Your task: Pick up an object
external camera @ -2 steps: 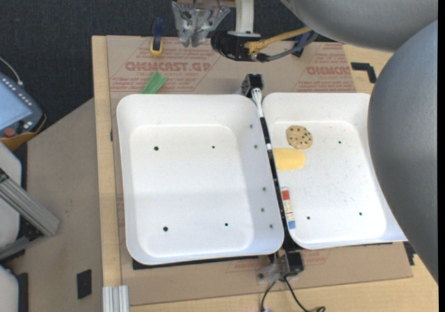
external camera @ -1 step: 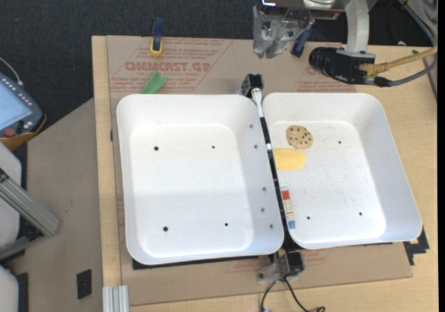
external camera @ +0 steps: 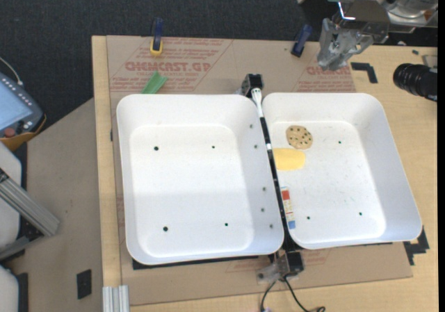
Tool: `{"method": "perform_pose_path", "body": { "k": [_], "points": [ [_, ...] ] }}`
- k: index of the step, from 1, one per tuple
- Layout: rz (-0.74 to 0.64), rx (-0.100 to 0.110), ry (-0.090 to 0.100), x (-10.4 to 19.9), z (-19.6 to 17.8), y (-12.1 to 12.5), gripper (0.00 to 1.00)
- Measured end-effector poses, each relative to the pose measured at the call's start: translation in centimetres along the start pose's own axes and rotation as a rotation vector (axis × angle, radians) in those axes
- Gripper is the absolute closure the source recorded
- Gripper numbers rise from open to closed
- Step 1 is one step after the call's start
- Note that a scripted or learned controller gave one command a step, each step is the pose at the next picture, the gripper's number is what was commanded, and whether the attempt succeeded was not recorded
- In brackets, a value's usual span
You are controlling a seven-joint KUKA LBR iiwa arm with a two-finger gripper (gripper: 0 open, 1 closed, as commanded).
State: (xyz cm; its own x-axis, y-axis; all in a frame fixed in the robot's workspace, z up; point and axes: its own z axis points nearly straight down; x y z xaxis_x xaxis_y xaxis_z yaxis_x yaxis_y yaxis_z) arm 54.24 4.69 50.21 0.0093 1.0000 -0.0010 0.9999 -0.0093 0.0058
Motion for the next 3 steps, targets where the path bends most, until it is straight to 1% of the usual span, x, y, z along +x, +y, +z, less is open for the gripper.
{"method": "perform_pose_path", "body": {
  "k": [1,2,3],
  "points": [
    [-0.009,-0.001,0.003,-0.9,-3.7,-6.5,1.0],
    [-0.01,0.023,-0.002,1.8,14.3,-1.3,1.0],
    [-0.006,0.012,0.001,-0.6,16.0,-3.7,1.0]
  ]
}}
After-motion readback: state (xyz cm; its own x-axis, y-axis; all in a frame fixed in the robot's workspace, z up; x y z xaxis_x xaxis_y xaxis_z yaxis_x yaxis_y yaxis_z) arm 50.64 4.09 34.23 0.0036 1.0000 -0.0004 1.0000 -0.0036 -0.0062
